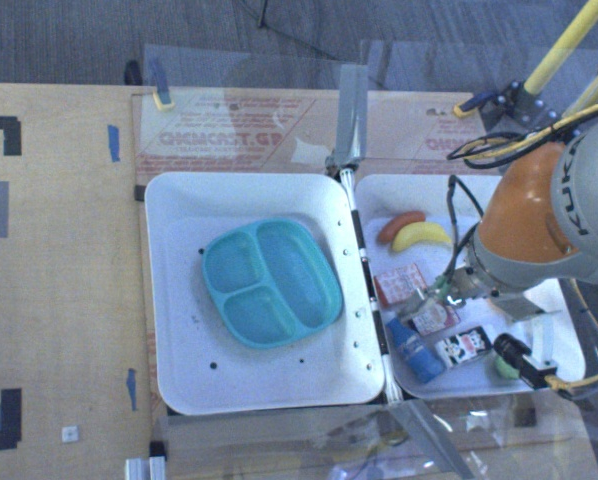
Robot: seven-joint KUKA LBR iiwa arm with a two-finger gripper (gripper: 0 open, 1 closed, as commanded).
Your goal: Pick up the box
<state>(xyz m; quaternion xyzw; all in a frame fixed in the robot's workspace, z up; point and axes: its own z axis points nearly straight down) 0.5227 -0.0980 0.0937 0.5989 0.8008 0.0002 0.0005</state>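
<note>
The pale wooden worktop [59,298] carries two shallow white bins side by side: the left white bin [169,368] holds a teal plastic plate with three compartments [271,281], and the right white bin [564,343] is where I am working. My grey arm with its orange band [524,218] reaches in from the right, and my hand [451,290] hangs low over the middle of that bin; I cannot tell how far it is open, and I see nothing caught in it. I judge the step in hand to be the approach, with the grasp not yet made. The box I am after I take to be the small red-and-white printed carton [400,284], lying flat near the bin's left wall, just beside my hand on its left. The next move calls for shifting left over that carton, lining up across its narrower side and coming down squarely. The clutter is the trouble: a second small reddish packet [433,317] lies touching or nearly touching the carton, directly beneath my hand; a blue cylindrical container [416,354] sits below it, and a black-and-white printed carton [464,347] lies beside that. A yellow banana [422,234] and a red sausage-shaped piece [400,225] rest further up, apart from the carton, and a small green object [505,366] lies near the lower right.
</note>
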